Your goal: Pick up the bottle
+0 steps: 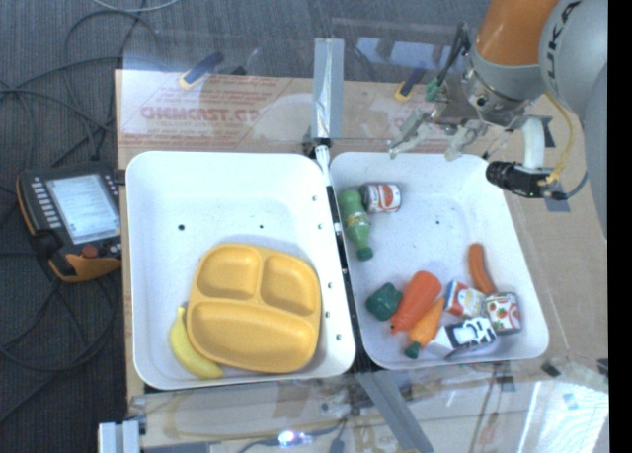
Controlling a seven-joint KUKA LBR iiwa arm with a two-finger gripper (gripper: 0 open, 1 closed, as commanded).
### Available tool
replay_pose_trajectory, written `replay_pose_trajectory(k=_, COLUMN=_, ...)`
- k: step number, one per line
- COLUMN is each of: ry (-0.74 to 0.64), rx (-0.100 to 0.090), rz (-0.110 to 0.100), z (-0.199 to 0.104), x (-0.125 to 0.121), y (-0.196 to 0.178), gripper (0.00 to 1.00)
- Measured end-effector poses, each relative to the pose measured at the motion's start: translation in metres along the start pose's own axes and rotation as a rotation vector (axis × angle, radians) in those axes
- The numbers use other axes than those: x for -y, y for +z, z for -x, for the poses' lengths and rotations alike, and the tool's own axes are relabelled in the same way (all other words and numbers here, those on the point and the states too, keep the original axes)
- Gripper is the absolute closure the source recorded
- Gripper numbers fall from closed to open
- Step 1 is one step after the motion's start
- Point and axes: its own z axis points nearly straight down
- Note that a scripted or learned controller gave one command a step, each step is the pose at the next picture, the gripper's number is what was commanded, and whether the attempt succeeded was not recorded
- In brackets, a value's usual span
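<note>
So the arm's parked up over the back edge of the right bin (pixel 513 234), coming in from the right with that orange band above the wrist. The gripper (pixel 430 140) hangs just above the bin's far rim, fingers spread wide, and there's nothing between them.

The bottle (pixel 355 223) is the green one lying on its side in the right bin, tucked right along the left wall, by the divider between the two bins. It's well below and left of the gripper, not touching it. Just beside the bottle's upper end there's a small can (pixel 383 197) on its side, red and white label, pretty much touching it or close enough that I can't say.

The rest of the right bin is a pile of toy food down at the front: a dark green pepper-looking thing (pixel 383 300), two carrots (pixel 419 301) leaning against each other, a sausage (pixel 479 267) off on its own near the right wall, and a couple of little cartons (pixel 484 321) bunched in the front right corner.

The left bin (pixel 168 194) has a yellow compartment tray (pixel 257 307) flipped or stacked toward the front, with a banana (pixel 188 347) poking out from under its front left edge.

A teach pendant (pixel 71 214) sits on the floor off to the left of the bench.
</note>
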Motion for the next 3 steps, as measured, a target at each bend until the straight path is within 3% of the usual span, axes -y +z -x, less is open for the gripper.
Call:
replay_pose_trajectory(k=1, ry=-0.166, rx=0.002, rz=0.003, z=-0.005, x=-0.011, y=0.162, gripper=0.00)
replay_pose_trajectory(k=2, ry=-0.236, rx=0.006, rz=0.015, z=0.002, x=0.038, y=0.163, gripper=0.00)
replay_pose_trajectory(k=3, ry=-0.125, rx=-0.002, rz=-0.001, z=0.010, x=0.087, y=0.137, gripper=0.00)
